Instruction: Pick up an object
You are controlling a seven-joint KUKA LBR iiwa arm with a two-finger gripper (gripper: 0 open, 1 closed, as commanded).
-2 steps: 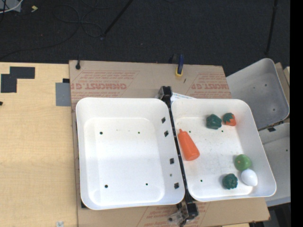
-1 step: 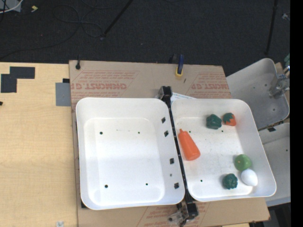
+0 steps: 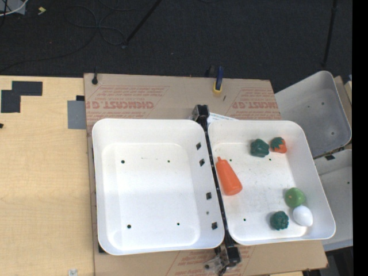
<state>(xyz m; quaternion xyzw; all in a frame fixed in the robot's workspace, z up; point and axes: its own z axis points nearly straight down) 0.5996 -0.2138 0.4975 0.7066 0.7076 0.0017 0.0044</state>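
White plastic makes up two shallow bins set side by side on a sheet of brown cardboard [image 3: 149,96], which lies on a pale wooden table [image 3: 40,183]. All the loose things lie in the right bin [image 3: 259,237]; the left bin [image 3: 149,240] sits beside it, and the two touch along a row of black clips down the middle.

Six small toy foods are scattered in the right bin. An orange carrot [image 3: 228,177] lies just beside the middle divide, its narrow end toward the far side and its broad end toward the near side, so its long axis runs nearly along the divide with a slight lean to the right. Near the far wall sit a dark green piece [image 3: 259,148] and, just beside it, a red tomato [image 3: 278,145] with a green top. In the near right corner are a light green ball [image 3: 295,197], a white egg [image 3: 302,216] touching or almost touching it, and a second dark green piece [image 3: 279,220] just left of the egg.

A blue and yellow clamp [image 3: 218,79] grips the far edge of the cardboard. A grey metal panel [image 3: 322,108] stands off to the right.

Whether the tool is apart or together cannot be told from this view. Since the arm reaches in from the right, the egg and green ball would likely be nearest to it, and the carrot farthest, across the bin. Nothing has yet been lifted, so the pick looks not yet begun.
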